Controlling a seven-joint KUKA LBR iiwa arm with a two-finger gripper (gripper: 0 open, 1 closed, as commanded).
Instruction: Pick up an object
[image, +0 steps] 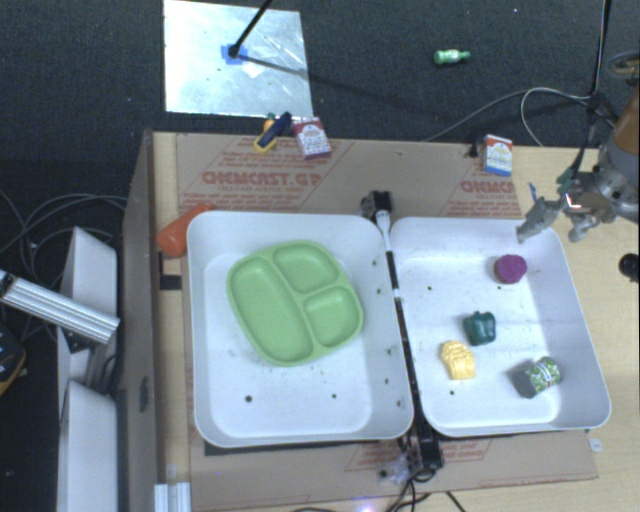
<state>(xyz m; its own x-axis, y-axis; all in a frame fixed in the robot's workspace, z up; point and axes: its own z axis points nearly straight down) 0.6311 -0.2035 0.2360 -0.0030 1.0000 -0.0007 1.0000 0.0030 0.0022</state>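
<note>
The right bin (560, 300) holds a purple round object (511, 268), a dark green pepper-like toy (480, 328), a yellow toy (458, 360) and a small can with a green label (538, 376). My gripper (553, 222) hangs at the far right, above the bin's back right corner, up and to the right of the purple object. Its two fingers are spread apart with nothing between them.
A green divided plate (293, 300) lies in the left bin (230, 400). Two small cartons (314, 138) (497, 155), a yellow and blue item (272, 130) and an orange object (173, 233) lie on the cardboard around the bins.
</note>
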